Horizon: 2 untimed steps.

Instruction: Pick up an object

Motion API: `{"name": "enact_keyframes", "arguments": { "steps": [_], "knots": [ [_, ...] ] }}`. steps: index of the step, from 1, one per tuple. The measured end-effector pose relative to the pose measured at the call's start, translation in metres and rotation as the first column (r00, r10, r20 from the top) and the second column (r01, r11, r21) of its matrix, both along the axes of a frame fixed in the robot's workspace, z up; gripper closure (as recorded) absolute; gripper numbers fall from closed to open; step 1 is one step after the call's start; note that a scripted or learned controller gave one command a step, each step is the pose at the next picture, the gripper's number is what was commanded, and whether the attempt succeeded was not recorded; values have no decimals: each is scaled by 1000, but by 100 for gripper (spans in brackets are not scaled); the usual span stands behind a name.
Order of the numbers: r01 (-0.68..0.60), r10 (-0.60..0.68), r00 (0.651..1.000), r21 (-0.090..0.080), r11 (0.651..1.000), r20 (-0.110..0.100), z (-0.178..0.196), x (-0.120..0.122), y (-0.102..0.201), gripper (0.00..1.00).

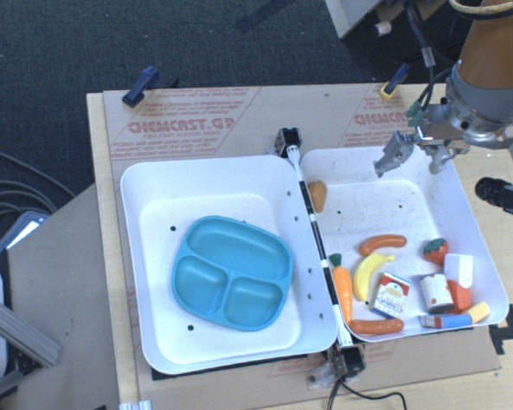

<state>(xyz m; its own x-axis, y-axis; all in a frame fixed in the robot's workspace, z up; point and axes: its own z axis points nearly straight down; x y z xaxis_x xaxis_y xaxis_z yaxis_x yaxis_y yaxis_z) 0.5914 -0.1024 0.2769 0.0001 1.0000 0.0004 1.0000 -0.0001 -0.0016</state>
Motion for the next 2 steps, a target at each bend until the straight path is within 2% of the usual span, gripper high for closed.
{"name": "enact_keyframes", "arguments": {
  "steps": [1,2],
  "knots": [
    [1,-1,1000,1,1000,-2,-138,-60,-26,0],
    [0,0,1000,0,1000,1,-193,28,-45,0]
  ]
}}
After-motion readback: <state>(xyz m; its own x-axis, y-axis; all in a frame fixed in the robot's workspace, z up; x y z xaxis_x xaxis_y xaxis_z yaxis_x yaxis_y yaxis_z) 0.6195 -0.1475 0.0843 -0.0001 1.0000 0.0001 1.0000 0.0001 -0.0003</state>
